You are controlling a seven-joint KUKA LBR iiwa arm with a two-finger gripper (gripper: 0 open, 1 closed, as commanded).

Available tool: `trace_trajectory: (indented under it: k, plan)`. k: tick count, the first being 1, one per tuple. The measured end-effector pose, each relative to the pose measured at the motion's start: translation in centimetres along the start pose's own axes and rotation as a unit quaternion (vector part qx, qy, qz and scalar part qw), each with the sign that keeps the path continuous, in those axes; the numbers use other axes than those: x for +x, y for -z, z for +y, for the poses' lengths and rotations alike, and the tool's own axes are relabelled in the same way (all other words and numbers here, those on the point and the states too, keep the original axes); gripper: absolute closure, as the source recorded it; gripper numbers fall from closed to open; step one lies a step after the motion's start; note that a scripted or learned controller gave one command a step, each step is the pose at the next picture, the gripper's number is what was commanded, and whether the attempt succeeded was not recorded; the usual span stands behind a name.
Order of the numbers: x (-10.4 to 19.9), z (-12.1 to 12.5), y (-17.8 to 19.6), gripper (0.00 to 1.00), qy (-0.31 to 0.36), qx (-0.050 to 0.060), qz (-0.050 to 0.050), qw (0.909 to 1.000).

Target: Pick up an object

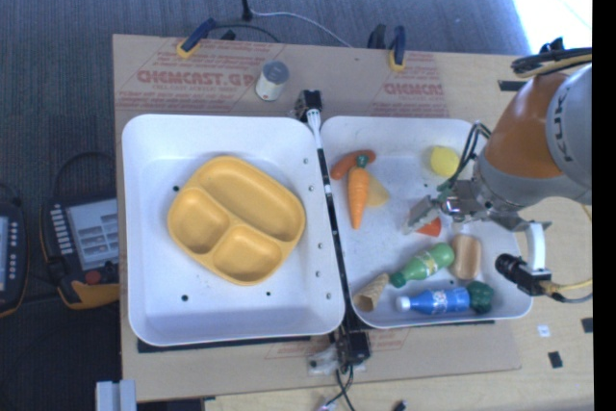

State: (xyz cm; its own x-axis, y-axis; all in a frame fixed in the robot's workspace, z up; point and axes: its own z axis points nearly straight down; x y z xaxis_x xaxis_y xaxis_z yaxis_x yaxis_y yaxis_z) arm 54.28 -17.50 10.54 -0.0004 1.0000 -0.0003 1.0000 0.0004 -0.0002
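My gripper (429, 211) hangs low over the middle of the right bin (395, 132), reaching in from the right. A small red-orange piece (430, 227) lies just beneath its tip; whether it is touched is unclear. An orange carrot (358, 191) lies to the left, with a second reddish carrot (345, 164) above it. A yellow lemon (443, 160) sits at the back. Near the front lie a green bottle (426, 264), a tan bread roll (467, 256), a blue and white bottle (438, 302) and a cone (371, 291).
The left bin (144, 236) holds a yellow divided plate (237, 218). A black divider strip (327, 197) runs between the bins. A small grey canister (272, 79) stands on the board behind them. The arm's orange band (525, 135) looms over the right bin's right rim.
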Motion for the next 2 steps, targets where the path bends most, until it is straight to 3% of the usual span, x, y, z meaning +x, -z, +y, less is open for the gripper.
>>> trace_trajectory:
  k: [1, 2]
  plan:
    - [-3.6, -3.4, -0.9, 0.00, 0.004, -0.010, 0.001, 0.9999]
    - [2.2, 12.5, 1.4, 0.00, 0.001, -0.001, 0.000, 1.0000]
